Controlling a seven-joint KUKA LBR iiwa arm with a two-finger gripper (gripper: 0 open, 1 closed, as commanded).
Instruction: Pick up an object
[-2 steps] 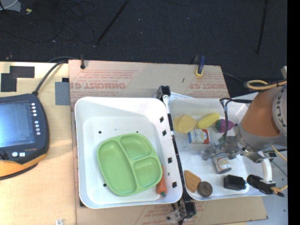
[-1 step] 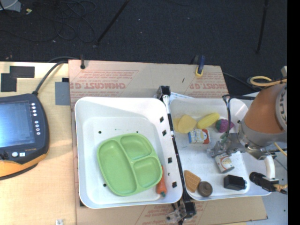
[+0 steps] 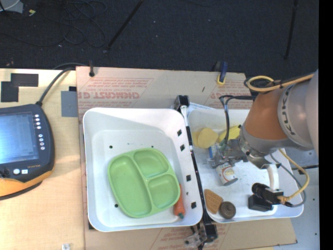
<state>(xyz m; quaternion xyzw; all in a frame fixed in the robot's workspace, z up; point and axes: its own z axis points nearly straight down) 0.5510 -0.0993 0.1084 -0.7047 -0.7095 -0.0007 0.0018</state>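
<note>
My gripper [image 3: 222, 159] hangs low over the middle of the right bin [image 3: 244, 215], reaching in from the right under the orange wrist band. Just below it lies a small white and red can [image 3: 228, 175], tilted on the bin floor, close to the gripper tip. A round yellow object [image 3: 205, 137] sits at the bin's far left, and another yellow piece [image 3: 232, 133] shows partly behind the gripper. A tan biscuit-shaped item [image 3: 212, 198] and a dark brown round item [image 3: 227, 209] lie at the near left corner.
The left bin [image 3: 99, 134] holds a green divided plate [image 3: 144, 182], with a small orange carrot-like item [image 3: 179, 208] by its near right corner. A tablet [image 3: 23, 139] rests on the bench at far left. A black divider rail [image 3: 188, 155] separates the bins.
</note>
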